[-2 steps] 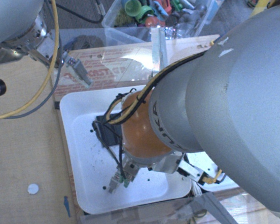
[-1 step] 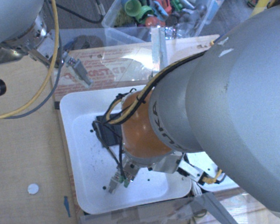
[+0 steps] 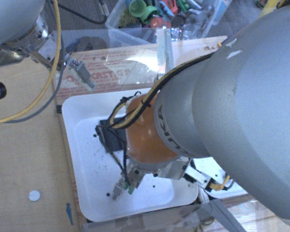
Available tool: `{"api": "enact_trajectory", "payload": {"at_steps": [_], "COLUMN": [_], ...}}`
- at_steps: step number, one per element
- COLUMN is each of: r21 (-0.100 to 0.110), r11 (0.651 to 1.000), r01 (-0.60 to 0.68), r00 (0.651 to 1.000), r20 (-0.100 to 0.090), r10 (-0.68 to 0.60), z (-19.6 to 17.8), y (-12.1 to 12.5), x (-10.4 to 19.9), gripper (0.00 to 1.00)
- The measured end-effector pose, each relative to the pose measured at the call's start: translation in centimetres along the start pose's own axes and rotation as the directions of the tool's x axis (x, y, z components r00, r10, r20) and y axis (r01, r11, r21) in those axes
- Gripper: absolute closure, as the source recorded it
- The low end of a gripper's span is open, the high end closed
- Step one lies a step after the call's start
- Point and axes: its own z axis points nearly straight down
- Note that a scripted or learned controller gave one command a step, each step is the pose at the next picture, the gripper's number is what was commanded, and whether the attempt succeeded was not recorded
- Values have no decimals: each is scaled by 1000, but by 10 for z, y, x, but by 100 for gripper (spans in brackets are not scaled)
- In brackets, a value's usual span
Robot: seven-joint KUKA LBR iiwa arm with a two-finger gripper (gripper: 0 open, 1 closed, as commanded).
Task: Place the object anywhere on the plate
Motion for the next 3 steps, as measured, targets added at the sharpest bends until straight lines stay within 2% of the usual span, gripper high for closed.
{"api": "enact_trajectory", "payload": {"at_steps": [3], "r21": [0], "r11": [1000], "r01": [0], "r00": [1000], "r20": [0], "r10": [0], "z": [0], "y": [0], "x": [0], "gripper": [0]}}
